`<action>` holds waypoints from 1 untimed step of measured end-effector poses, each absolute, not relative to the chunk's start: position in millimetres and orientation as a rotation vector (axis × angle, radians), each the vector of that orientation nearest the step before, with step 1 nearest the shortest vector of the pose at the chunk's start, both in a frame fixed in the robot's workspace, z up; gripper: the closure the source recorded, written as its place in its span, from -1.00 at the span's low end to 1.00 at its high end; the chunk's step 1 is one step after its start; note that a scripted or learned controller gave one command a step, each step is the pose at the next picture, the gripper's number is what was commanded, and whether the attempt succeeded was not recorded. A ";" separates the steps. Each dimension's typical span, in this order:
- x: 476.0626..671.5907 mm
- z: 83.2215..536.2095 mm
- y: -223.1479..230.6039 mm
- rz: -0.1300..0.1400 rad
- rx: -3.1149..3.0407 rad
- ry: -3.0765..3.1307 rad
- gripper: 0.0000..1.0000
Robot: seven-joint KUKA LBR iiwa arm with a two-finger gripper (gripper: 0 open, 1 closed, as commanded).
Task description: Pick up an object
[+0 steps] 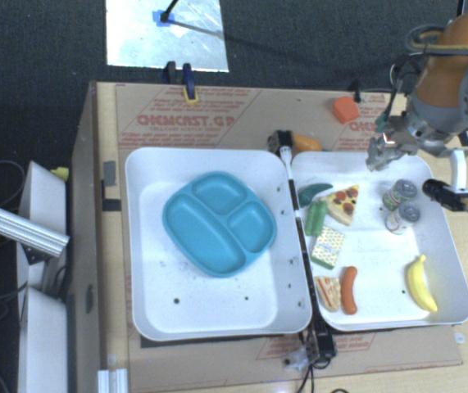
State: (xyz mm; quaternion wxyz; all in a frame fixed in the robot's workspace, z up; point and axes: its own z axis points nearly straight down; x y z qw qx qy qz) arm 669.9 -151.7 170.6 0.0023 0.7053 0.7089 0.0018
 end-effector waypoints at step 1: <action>669.1 192.7 -207.2 0.003 2.216 2.221 1.00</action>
